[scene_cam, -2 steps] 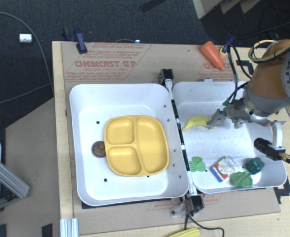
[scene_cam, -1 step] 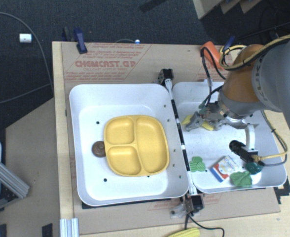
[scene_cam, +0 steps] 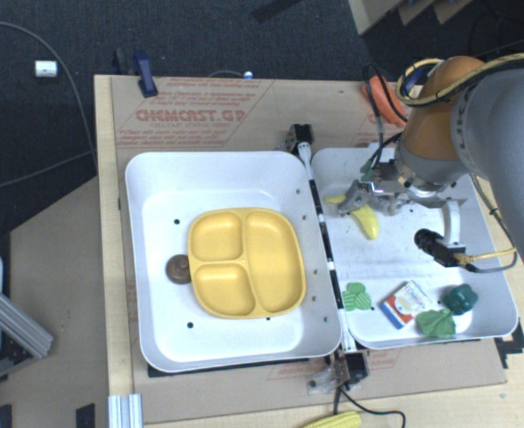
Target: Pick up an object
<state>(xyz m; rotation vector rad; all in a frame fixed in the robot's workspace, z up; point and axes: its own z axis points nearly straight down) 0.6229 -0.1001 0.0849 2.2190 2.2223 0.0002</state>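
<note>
Yellow banana-shaped object [scene_cam: 365, 222] in right bin [scene_cam: 489, 239], gripper [scene_cam: 375, 194] low just above it, grip impossible to tell, yellow divided plate [scene_cam: 244, 263] in left bin [scene_cam: 155, 239]

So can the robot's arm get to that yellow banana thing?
Probably yes. The gripper hangs right over the yellow banana in the right bin, and nothing lies on top of it.
</note>
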